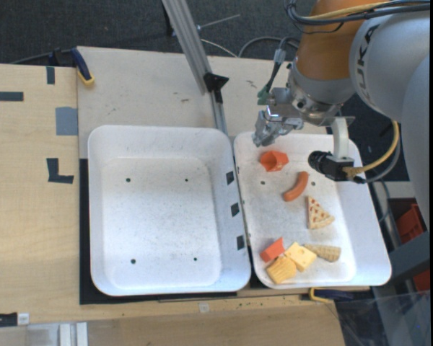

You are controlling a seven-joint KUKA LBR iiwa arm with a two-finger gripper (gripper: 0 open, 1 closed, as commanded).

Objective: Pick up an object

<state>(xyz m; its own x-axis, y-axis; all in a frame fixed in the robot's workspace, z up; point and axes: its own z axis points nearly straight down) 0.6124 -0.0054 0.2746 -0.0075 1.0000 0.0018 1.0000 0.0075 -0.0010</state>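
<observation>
Gripper (268,137), finger state unclear, hangs just above orange cup (273,160); sausage (296,186) beside the cup slants lower-left to upper-right.

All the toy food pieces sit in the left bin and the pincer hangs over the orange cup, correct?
Not quite: the camera view shows the food pieces, such as the sausage and pizza slice, in the right bin, not the left bin. The pincer does hang just above the orange cup.

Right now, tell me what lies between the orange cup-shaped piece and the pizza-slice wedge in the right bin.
The curved orange-red sausage lies between the orange cup and the pizza wedge, in the camera view.
</observation>
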